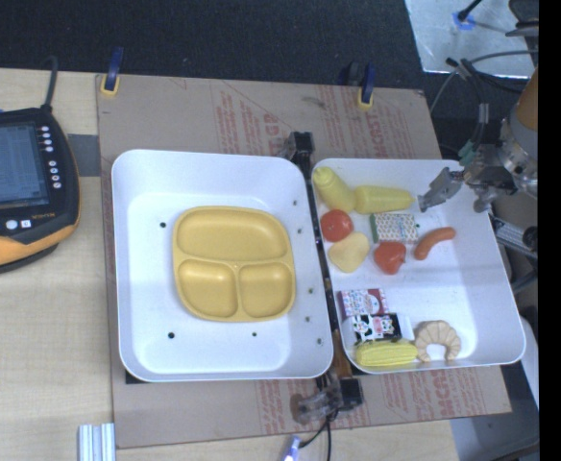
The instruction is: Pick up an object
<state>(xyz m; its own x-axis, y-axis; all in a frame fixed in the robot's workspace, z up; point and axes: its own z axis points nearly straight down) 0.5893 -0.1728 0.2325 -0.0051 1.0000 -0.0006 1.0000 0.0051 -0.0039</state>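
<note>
My jaws (441,188) hang over the upper right part of the right bin (497,286), carrying nothing; whether they stand released or clenched I cannot tell at this slant. Just below them lies the orange sausage (433,241), and just to their left the yellow pepper (383,199) and the small patterned packet (395,227). Further out sit two tomatoes (336,225), a milk carton (368,316), a corn cob (386,355) and a croissant (437,336) near the front wall. The left bin (136,257) bears a yellow divided plate (232,262) (not my concern, I judge). I am at the approach step: next I need to settle on one item, likely the sausage, centre over it and descend.
</note>
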